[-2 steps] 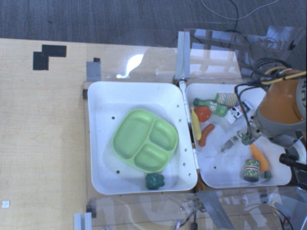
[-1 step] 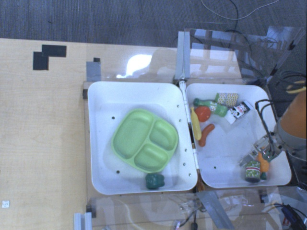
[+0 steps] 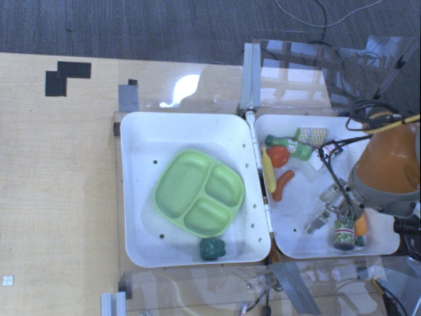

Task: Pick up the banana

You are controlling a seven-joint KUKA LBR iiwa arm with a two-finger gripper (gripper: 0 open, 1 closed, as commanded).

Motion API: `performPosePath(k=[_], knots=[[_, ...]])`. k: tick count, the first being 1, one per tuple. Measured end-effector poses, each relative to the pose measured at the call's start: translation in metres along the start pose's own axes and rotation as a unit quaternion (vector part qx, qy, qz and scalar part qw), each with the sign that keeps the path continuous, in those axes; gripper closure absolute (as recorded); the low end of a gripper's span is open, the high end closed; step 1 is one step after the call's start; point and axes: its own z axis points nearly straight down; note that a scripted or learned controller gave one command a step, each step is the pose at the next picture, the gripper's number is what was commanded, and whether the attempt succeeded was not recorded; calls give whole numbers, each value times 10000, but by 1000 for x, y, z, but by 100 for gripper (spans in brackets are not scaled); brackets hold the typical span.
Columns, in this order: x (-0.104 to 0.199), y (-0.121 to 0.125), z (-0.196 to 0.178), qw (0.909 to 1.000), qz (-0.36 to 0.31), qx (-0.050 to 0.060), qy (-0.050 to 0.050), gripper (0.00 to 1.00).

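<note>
Against the right bin's left wall: banana (image 3: 268, 170), lying lengthwise beside a carrot (image 3: 283, 184). End effector (image 3: 327, 210) mid-bin, grip state unclear. Approach should align with the wall, leaving fingers room.

This is looking like a robotics lab rather than any home or kitchen. A pale wooden bench (image 3: 52, 196) is carrying two shallow white bins — the left bin (image 3: 131, 176) and the right bin (image 3: 388, 245) — fixed side by side with metal brackets (image 3: 248, 78). Loose cables (image 3: 316, 12) are trailing over grey carpet (image 3: 131, 12), black marker patches (image 3: 66, 76) are sitting on the benchtop, and toy food — plastic pieces (image 3: 289, 151) — is lying in a bin.
</note>
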Motion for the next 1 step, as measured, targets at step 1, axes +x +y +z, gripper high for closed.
performPosePath(k=[1], knots=[[-43, -16, 2, 9810, 1940, 13, 33, 0]])
